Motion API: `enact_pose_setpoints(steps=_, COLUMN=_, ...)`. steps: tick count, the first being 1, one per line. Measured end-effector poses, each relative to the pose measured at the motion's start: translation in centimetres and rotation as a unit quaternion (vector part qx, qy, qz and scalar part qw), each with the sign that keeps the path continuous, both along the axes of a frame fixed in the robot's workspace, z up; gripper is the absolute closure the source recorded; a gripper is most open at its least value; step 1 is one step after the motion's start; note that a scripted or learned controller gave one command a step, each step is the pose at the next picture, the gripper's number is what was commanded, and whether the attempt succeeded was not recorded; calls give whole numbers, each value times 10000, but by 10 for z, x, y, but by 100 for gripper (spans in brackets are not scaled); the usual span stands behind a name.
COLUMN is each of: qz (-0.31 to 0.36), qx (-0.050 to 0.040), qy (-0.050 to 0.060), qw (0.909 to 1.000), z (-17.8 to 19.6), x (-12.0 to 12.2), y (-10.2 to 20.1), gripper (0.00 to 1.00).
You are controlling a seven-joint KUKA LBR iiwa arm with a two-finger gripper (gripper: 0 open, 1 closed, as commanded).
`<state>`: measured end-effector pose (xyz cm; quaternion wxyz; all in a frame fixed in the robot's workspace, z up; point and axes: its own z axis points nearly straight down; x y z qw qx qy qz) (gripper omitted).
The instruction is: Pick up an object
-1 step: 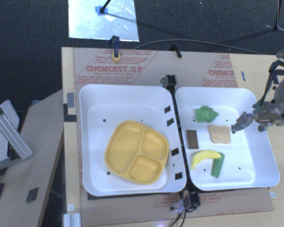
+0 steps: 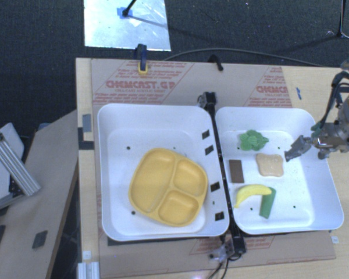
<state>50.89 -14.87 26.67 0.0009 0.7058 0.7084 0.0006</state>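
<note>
Currently the jaws (image 2: 295, 150) hang over the right-hand shallow white bin (image 2: 323, 214), at its right side, just beside the pale beige toast-shaped piece (image 2: 270, 165). You cannot tell whether they are spread or pressed together; nothing shows pinched betw. them.

Procedure: take the toast piece as nearest target. Centre over it, approach vertically, close across its narrow axis. Keep clear of the green leafy piece (image 2: 253, 139) just above it.

Other items, same bin: brown rectangular block (image 2: 236, 171), yellow banana (image 2: 251, 194), dark green stick (image 2: 267, 203).

Surface: smooth, flat bin floor; flat items may slide. The left-hand white bin (image 2: 113, 156) holds a yellow compartment tray (image 2: 168, 186). Both bins sit on the counter (image 2: 180, 80), over dark floor.
</note>
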Motion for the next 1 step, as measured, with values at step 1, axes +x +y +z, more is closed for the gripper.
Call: enact_pose_setpoints(steps=1, qz=-9, qx=7, qy=27, qw=10000, z=-63, x=2, y=2, gripper=0)
